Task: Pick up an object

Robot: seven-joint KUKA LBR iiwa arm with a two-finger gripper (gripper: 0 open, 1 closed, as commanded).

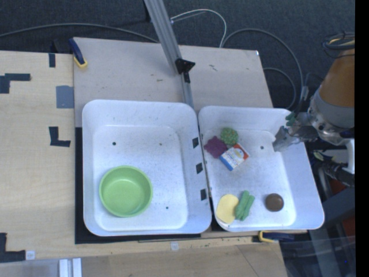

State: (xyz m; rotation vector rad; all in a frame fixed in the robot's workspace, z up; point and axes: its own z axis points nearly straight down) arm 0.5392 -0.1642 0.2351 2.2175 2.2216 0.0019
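Observation:
The right bin [300, 172] holds several small things: a green bumpy piece [229, 135], a purple piece [215, 146], a small white, red and blue carton [234, 156], a yellow piece [228, 208], a green pod-like piece [244, 205] and a brown ball [274, 202]. My gripper [283, 138] hangs over the bin's upper right part, right of the carton and well above the brown ball. I see nothing between its fingers.
The left bin [92, 126] holds a green bowl [125, 190] at its lower left. A grey pole [164, 30] slants down to the gap between the bins. Cables lie on the dark floor behind the bench.

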